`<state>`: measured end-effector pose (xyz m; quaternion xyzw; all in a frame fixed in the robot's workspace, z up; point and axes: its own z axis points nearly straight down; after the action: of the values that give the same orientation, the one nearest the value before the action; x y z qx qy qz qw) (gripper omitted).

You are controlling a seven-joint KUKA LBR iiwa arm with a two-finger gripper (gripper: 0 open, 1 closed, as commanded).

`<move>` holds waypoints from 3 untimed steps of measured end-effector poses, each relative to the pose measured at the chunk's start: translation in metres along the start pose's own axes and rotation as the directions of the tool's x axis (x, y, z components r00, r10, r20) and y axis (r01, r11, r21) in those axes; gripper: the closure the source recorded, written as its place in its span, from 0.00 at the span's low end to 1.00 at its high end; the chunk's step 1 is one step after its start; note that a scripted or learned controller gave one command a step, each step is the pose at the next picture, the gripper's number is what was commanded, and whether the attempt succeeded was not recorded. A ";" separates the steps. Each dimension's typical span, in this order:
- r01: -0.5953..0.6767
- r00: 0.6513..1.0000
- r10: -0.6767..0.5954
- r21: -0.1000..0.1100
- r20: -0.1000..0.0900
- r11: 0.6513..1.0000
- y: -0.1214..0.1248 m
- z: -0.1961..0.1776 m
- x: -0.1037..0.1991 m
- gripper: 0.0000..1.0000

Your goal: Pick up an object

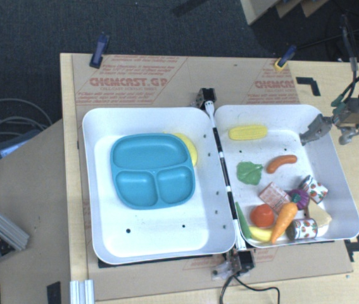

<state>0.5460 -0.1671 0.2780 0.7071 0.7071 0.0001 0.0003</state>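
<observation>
The right bin holds a jumble of toy food. A yellow corn cob lies at the back, with an orange sausage and a green leaf below it. Nearer the front are a pink packet, a red tomato, a carrot, a banana, a printed can and a small carton. My gripper hangs over the bin's back right corner, open, with nothing between its fingers. It is to the right of the corn and above the sausage.
The left bin holds a blue divided plate with a yellow object tucked behind its right edge. A black divider runs between the bins. Cables lie off the bench at the left.
</observation>
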 end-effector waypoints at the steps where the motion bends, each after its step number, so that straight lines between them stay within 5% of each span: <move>1: 0.000 1.000 0.000 0.003 -0.001 1.000 0.003 0.147 0.027 0.00; 2: 0.001 1.000 -0.001 0.001 -0.001 1.000 0.024 0.193 0.066 0.00; 3: 0.000 1.000 0.000 0.002 -0.001 1.000 0.010 0.193 0.066 0.00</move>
<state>0.5558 -0.1015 0.0848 0.7072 0.7070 -0.0002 -0.0008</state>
